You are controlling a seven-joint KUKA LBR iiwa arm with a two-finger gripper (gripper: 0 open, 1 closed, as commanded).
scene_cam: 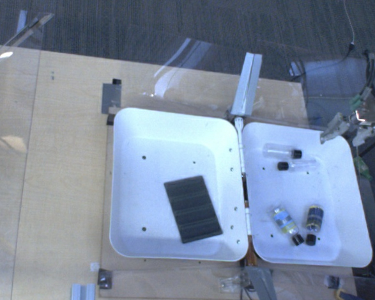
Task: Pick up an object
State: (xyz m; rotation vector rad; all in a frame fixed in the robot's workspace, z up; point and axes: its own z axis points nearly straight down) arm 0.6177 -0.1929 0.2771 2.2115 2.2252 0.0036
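Observation:
A dark grey ribbed slab (193, 209) lies at a slant in the left bin (126, 135). In the right bin (356, 209), two clear vials with black caps (282, 151) (296, 165) lie near the back. A small bottle with a blue and yellow label (284, 221) and a darker bottle (315, 217) lie near the front, with two small black caps (310, 239) beside them. My gripper (336, 128) hangs just past the right bin's back right corner, above the bench, apart from every object.
A grey metal post (246, 86) stands behind the seam between the bins. A black bracket (112, 96) sits off the left bin's back left corner. Cables and clamps crowd the bench's right edge (369, 120) and the front (261, 292).

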